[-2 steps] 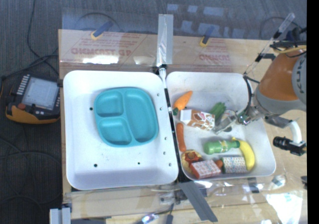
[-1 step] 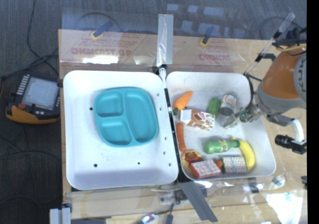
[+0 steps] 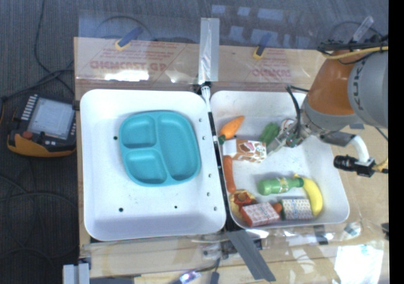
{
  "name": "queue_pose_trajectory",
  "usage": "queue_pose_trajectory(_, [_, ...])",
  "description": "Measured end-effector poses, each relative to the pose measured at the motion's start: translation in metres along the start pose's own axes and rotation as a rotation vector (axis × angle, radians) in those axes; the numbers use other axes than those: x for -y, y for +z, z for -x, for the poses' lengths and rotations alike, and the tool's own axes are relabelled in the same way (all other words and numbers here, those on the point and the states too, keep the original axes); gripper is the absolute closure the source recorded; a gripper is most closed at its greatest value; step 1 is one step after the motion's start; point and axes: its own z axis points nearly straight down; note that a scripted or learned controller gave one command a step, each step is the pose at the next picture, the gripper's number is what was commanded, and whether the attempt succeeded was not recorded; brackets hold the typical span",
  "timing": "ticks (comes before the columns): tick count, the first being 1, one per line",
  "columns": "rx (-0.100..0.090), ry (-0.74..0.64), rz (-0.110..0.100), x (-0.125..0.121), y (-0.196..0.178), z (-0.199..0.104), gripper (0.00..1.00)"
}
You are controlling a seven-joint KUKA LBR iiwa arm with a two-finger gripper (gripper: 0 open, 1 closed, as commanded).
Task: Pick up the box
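A small red box (image 3: 260,214) lies at the front of the right bin (image 3: 328,163), next to a pale speckled box (image 3: 297,208). A white carton with red print (image 3: 251,150) sits near the bin's middle left. My gripper (image 3: 285,137) hangs low over the bin's back half, just right of a green pepper (image 3: 270,131) and up and to the right of the white carton. It is well apart from the two front boxes. Nothing is visibly held in it.
Also in the right bin are a carrot (image 3: 231,127), an orange stick (image 3: 228,172), a green bottle (image 3: 281,184) and a banana (image 3: 312,194). The left bin (image 3: 101,201) holds a blue divided plate (image 3: 158,147). A handheld device (image 3: 44,124) lies off the bench at the left.
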Motion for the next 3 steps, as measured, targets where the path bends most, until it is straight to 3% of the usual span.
queue_pose_trajectory(1, [0.000, -0.092, 0.007, 0.001, -0.002, -0.065, 1.00])
queue_pose_trajectory(2, [-0.023, -0.082, -0.010, 0.026, -0.091, -0.139, 1.00])
queue_pose_trajectory(3, [-0.024, -0.546, -0.004, 0.014, -0.091, -0.144, 1.00])
